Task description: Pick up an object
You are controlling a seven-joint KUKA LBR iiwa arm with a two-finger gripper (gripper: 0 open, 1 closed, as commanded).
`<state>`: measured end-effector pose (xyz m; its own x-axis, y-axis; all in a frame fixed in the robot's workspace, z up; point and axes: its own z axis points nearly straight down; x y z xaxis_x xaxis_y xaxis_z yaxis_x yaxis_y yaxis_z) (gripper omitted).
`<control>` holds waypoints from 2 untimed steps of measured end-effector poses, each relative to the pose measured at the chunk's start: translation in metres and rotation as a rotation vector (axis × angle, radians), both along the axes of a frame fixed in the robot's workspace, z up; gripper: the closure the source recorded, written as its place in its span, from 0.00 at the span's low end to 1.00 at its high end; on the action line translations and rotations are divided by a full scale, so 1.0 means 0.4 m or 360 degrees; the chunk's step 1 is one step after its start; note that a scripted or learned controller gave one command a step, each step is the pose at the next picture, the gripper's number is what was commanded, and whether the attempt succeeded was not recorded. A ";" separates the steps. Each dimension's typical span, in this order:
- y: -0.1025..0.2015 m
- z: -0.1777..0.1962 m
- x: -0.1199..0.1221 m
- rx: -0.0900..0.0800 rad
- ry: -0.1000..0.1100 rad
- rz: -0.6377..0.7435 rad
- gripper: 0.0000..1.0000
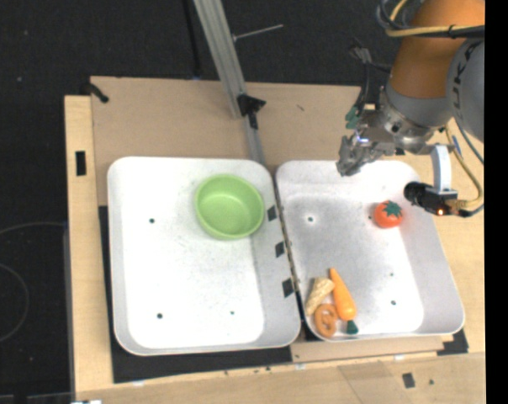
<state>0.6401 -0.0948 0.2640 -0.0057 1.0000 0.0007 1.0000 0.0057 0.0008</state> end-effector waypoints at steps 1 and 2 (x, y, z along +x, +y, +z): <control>0.110 -0.008 -0.079 0.0000 0.0003 0.0000 1.00; 0.229 -0.041 -0.135 0.0000 0.0003 0.0001 1.00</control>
